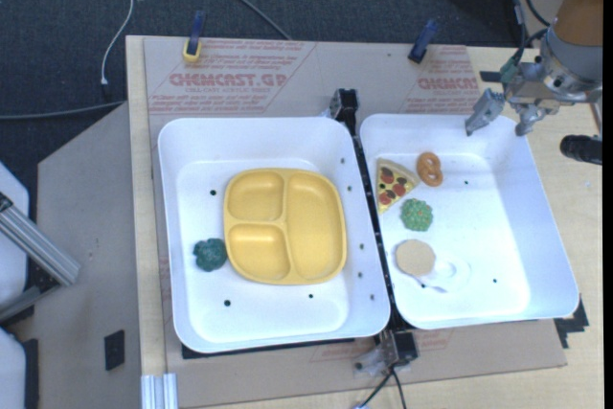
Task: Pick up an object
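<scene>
White bins side by side on the bench, left bin (182, 148) and right bin (517, 244). Grey arm (575, 24) with orange band comes in from the right, parked over the top right corner of the right bin.

Yellow divided plate (285, 225) sits mid left bin, three compartments, nothing in them. Green broccoli piece (210, 253) just beside the plate's lower left edge, on the bin floor.

Right bin holds four small items clustered near its left wall: tan round cookie-like disc (415, 258) lowest, pizza slice (392, 184) with its long axis slanted, green leafy lump (417, 215) between those two, pretzel (429, 169) nearest the top.

Gripper (502, 114) has fingers spread apart, nothing between them, at the right bin's upper rim.

Key relation: all candidates lie left and toward the camera from the gripper. Pretzel is closest, likely easiest target; needs a move left plus descent. Task looks not yet begun.
</scene>
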Motion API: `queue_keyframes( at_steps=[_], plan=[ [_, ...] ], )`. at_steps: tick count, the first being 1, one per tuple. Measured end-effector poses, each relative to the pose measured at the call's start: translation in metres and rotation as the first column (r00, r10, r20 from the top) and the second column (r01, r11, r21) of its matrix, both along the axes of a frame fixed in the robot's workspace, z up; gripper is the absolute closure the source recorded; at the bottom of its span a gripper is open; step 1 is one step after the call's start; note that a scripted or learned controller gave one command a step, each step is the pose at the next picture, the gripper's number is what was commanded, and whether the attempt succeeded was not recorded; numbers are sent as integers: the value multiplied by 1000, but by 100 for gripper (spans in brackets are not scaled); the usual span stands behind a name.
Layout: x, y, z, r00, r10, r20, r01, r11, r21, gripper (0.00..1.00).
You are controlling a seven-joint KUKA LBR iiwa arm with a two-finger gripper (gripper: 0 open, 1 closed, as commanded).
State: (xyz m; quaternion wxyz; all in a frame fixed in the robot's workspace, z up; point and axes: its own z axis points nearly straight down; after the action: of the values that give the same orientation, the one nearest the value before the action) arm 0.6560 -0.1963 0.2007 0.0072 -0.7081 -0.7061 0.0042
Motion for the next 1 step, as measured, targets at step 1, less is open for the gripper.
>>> queue_keyframes(
  at_steps=[1],
  plan=[
    [3,1,10,1000,3,16,-3,1000,-3,0]
  ],
)
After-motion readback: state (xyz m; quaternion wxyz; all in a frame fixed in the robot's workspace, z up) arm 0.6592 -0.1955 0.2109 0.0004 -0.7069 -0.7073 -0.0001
